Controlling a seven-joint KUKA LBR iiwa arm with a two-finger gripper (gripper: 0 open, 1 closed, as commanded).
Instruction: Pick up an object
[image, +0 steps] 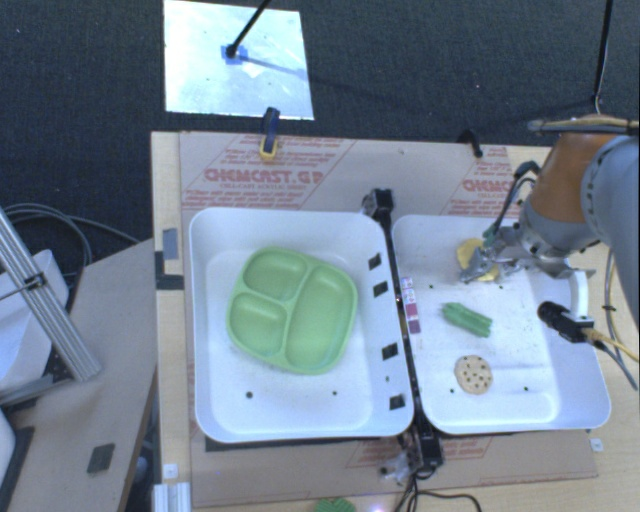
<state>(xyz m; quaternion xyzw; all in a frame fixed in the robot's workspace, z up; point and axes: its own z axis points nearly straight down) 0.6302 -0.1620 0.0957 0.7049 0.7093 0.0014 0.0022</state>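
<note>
While the gripper (487, 262) is reaching low into the far part of the right bin (580, 400), its fingers are lying right at a yellow object (468, 250), though whether they are clenched on it or released cannot be told. Nearer the camera than the fingers, a green object (467, 319) is lying apart from them, and a round cookie (473, 374) is sitting beyond that. Well off to the fingers' other side, a green divided plate (292, 310) is resting in the left bin (215, 400).
</note>
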